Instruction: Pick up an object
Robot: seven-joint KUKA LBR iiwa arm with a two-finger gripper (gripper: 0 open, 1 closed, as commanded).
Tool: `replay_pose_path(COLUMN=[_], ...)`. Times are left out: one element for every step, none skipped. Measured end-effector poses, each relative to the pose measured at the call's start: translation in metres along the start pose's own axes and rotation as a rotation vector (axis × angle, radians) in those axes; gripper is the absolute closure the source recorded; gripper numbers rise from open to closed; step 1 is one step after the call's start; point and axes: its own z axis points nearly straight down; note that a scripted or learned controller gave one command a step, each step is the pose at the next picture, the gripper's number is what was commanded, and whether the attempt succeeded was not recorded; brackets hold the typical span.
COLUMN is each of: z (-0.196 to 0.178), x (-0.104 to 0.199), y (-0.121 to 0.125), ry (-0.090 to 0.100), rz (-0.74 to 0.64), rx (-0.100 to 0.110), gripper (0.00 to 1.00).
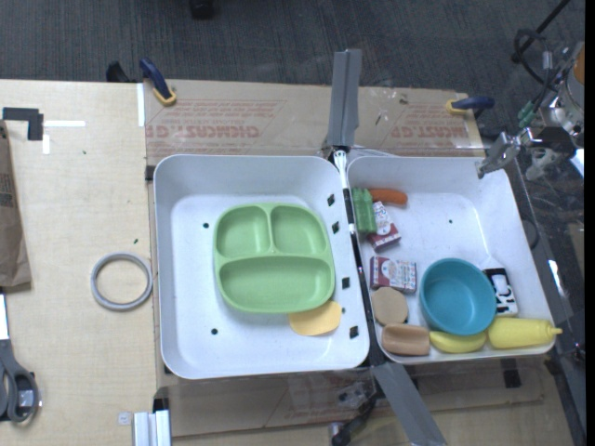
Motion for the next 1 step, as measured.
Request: replay_pose_path(z=[0.1215], x=[0.0610], y=[-0.0251], ry=[0.000], rz=[0.030], rx=[0.001], gripper=[0.00])
